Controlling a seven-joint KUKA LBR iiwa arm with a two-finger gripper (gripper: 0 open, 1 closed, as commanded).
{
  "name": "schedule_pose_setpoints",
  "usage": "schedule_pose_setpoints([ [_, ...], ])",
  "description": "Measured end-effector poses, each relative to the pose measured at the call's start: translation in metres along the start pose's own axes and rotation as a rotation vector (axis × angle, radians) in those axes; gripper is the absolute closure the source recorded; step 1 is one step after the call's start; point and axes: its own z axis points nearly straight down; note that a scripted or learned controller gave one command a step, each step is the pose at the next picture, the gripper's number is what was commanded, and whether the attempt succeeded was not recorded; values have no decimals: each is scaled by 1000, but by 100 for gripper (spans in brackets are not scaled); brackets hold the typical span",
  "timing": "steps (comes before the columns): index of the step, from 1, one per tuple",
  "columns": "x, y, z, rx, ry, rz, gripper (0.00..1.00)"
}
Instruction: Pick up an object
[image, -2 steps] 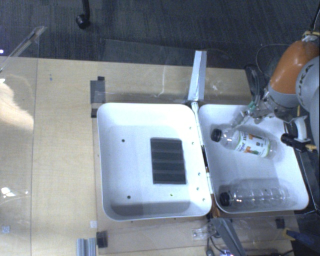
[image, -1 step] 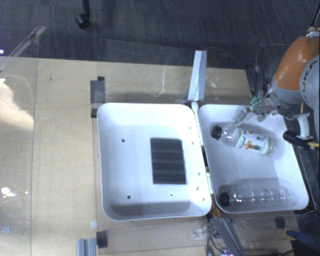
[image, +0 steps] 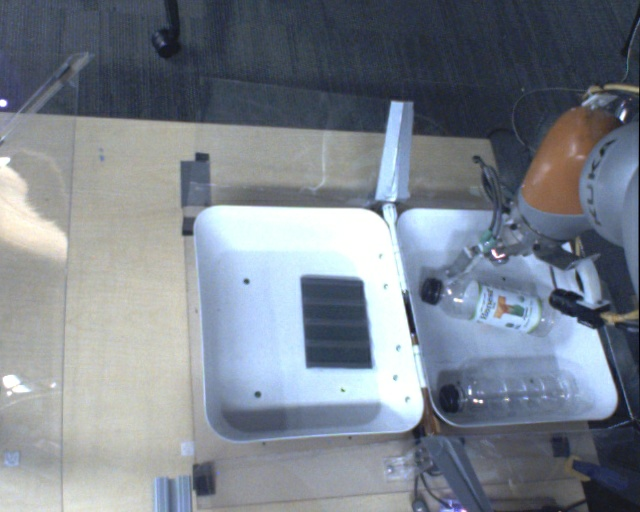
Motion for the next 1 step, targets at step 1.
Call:
schedule_pose_setpoints([
  [1,15,-79,-3,-3,-3,-84,0],
])
